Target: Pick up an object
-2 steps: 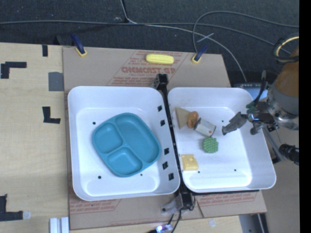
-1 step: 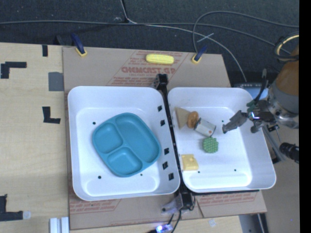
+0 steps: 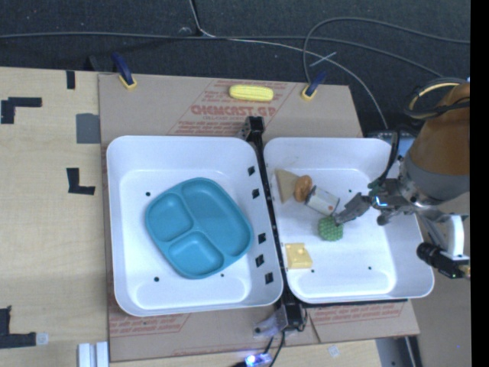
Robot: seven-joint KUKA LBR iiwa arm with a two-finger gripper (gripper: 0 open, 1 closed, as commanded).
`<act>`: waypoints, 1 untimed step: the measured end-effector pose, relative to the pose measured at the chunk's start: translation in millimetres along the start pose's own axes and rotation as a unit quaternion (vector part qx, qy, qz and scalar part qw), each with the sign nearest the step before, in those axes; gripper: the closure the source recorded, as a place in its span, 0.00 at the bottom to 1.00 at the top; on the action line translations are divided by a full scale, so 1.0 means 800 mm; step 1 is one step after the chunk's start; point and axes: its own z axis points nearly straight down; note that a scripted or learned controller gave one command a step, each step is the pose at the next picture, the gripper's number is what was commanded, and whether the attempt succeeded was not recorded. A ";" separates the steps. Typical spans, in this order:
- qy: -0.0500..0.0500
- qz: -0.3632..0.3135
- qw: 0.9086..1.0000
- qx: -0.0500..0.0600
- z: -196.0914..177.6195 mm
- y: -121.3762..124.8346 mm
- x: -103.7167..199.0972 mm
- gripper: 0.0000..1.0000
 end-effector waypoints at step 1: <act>0.000 0.000 1.000 -0.001 0.065 -0.001 -0.012 0.00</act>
